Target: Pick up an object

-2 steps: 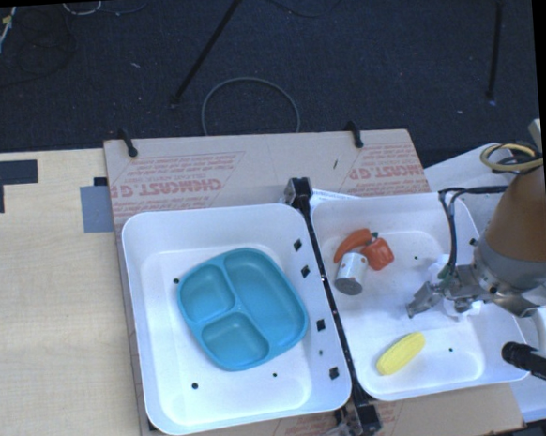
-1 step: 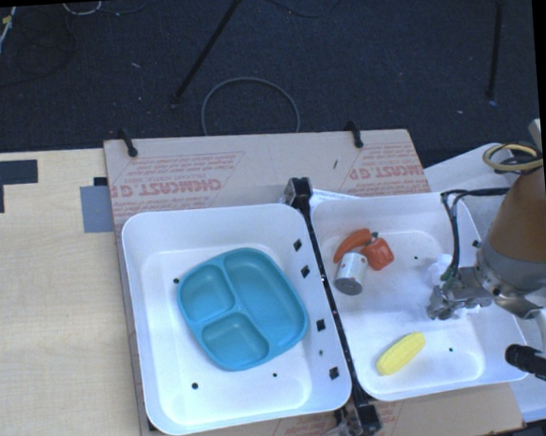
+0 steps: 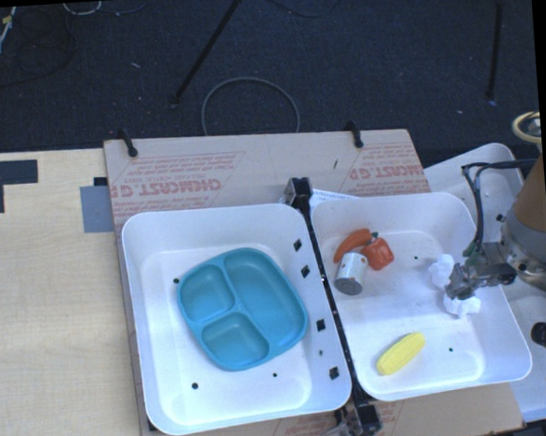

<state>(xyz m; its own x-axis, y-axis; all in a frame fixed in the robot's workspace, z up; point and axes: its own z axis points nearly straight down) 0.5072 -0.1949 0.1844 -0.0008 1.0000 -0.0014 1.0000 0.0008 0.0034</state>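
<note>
The claw [image 3: 461, 282] sits low at the outer side of the right bin [image 3: 496, 359], pressed in among a crumpled white object [image 3: 444, 269]. White bits show on both sides of the claw, one toward the bin's middle and one just below it [image 3: 465, 305]. I cannot tell how wide the claw stands, nor whether any of the white thing lies between its tips.

That white object is touching the claw, so it seems the likeliest pick. The yellow corn [image 3: 399, 353] lies well off, down and inward from the claw, its long axis slanting. The orange toy [image 3: 365, 247] and grey cylinder [image 3: 350, 273] lie farther inward.
</note>
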